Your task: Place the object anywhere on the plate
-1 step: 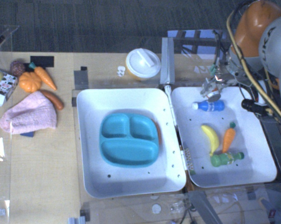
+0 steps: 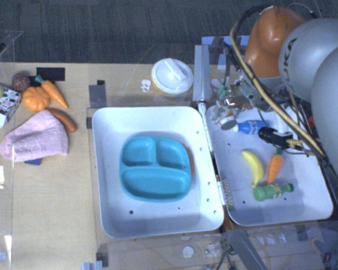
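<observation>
At bench right, the arm (image 2: 314,69) hangs over the right bin (image 2: 306,207). Left bin (image 2: 108,212) holds the blue divided plate (image 2: 155,167). Gripper (image 2: 228,109) sits low at the right bin's top-left corner; finger state: cannot tell. In the right bin lie a banana (image 2: 253,166), beside it a carrot (image 2: 275,167), below them a green bottle (image 2: 272,191).

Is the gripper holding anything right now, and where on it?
Cannot be told: the gripper sits low in the right bin beside the blue bottle, with nothing visibly between it.
</observation>
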Controlling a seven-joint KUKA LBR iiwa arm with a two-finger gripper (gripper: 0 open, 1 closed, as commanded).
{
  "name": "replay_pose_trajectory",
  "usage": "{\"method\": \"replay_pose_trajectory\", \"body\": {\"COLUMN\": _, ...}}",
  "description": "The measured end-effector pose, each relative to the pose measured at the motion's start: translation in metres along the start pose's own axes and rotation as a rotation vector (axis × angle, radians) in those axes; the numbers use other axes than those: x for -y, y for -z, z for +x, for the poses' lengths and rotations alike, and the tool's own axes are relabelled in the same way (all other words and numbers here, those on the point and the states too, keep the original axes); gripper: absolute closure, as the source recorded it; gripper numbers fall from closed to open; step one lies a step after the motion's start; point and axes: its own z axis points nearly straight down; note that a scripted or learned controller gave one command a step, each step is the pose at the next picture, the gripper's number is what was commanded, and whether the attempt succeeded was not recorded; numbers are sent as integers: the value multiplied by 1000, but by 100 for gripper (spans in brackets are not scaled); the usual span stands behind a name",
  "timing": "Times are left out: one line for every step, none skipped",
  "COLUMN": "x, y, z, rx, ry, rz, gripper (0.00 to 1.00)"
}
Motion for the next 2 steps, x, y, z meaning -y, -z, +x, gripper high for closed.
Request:
{"method": "replay_pose_trajectory", "body": {"x": 13, "y": 0, "z": 61, "rx": 0, "ry": 54, "rz": 1, "gripper": 100}}
{"method": "replay_pose_trajectory", "body": {"x": 13, "y": 0, "z": 61, "rx": 0, "ry": 53, "rz": 0, "gripper": 0}}
